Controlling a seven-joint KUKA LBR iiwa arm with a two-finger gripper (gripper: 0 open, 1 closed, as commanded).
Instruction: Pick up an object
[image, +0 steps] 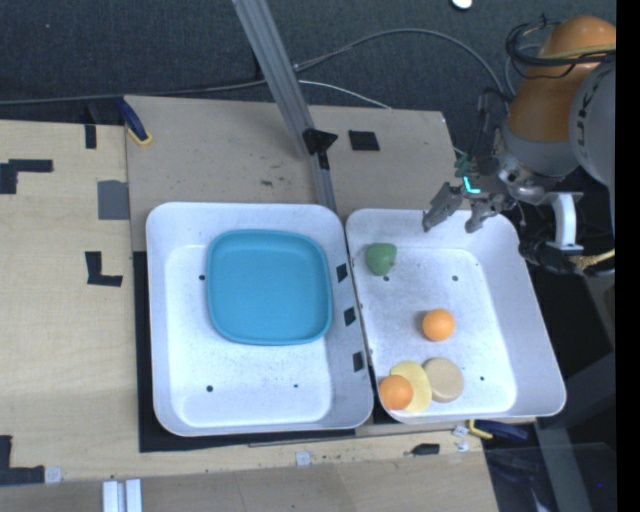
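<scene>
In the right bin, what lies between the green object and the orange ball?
Nothing: the camera view shows bare white bin floor between the green object and the orange ball.

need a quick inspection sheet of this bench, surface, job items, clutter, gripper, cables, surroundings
surface: tan bench bearing left bin and right bin, side by side
job's things: in the right bin, green object, orange ball, second orange ball touching a yellow disc and a beige disc
clutter: blue plate in the left bin
grippers: gripper open, above the right bin's far edge, holding nothing
cables: grey cable along the far side
surroundings: black tape marks on the bench; slanted metal bar
</scene>
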